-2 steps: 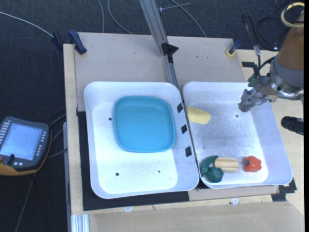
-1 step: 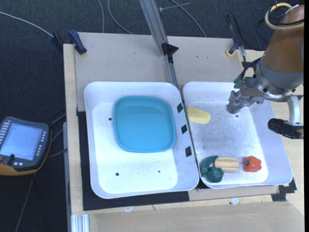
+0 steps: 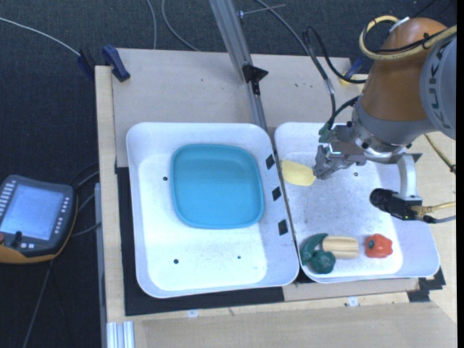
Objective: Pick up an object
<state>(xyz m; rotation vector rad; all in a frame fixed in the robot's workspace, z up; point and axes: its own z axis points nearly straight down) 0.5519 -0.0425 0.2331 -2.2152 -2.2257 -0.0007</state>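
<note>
A pale yellow object (image 3: 296, 172) lies in the right bin (image 3: 417, 263) near its left wall. My gripper (image 3: 322, 167) hangs just to the right of it, its tips at the object's right edge; nothing shows between them. Along the bin's front edge lie a dark green vegetable (image 3: 317, 253), a tan cylinder (image 3: 341, 246) and a red pepper-like piece (image 3: 377, 246). The arm with its orange band (image 3: 406, 56) comes in from the upper right.
The left bin (image 3: 145, 216) holds a turquoise square plate (image 3: 216, 185). A metal post (image 3: 239, 42) slants down to the gap between the bins. A black cable fitting (image 3: 395, 203) sticks out over the right bin. A handheld pendant (image 3: 32, 216) lies at far left.
</note>
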